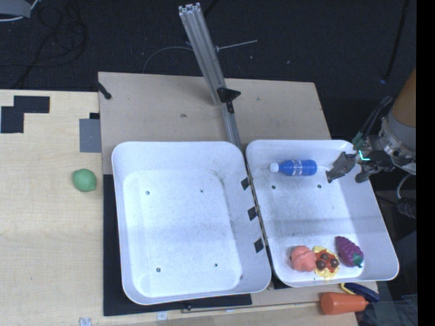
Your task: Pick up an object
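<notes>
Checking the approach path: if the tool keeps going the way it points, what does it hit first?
Probably the blue bottle: the tool points left across the right bin toward it, though its height is unclear.

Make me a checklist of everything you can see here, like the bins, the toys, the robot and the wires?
Surface: two white bins, left bin and right bin, on a wooden bench.
Job's things: blue bottle lying near the right bin's far edge; purple grapes, orange-pink toy and small yellow-red toy near its front edge.
Clutter: green ball and orange carrot-like toy on the bench, outside the bins.
Tool: tool above the right bin, right of the bottle, fingers apart, holding nothing.
Cables: black cables on the dark floor.
Surroundings: metal rail slanting behind the bins.
</notes>
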Robot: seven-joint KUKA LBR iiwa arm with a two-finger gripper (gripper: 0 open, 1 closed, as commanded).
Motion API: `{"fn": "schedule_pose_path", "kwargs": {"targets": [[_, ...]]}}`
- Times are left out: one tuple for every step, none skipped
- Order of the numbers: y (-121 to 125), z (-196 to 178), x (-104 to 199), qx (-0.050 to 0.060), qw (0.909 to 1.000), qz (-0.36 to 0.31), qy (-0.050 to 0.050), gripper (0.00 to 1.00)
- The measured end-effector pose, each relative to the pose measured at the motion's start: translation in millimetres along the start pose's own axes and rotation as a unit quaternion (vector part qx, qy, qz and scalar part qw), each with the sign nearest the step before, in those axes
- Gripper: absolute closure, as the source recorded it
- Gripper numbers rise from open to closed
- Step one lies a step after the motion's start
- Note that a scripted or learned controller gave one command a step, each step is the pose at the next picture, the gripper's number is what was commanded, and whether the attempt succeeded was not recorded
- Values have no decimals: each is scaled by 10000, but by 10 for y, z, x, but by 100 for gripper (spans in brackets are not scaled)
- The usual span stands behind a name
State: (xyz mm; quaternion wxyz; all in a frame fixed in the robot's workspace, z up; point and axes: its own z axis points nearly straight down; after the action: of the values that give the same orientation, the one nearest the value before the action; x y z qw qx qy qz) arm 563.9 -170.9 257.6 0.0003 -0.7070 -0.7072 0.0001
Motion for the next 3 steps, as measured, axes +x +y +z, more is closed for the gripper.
{"fn": "schedule_pose_path", "kwargs": {"targets": [[0,0,0,0,10000,0,0,0],[88,562,-6,22,10000,-3,4,0],[19,1131,-75,23,10000,2,4,0]]}}
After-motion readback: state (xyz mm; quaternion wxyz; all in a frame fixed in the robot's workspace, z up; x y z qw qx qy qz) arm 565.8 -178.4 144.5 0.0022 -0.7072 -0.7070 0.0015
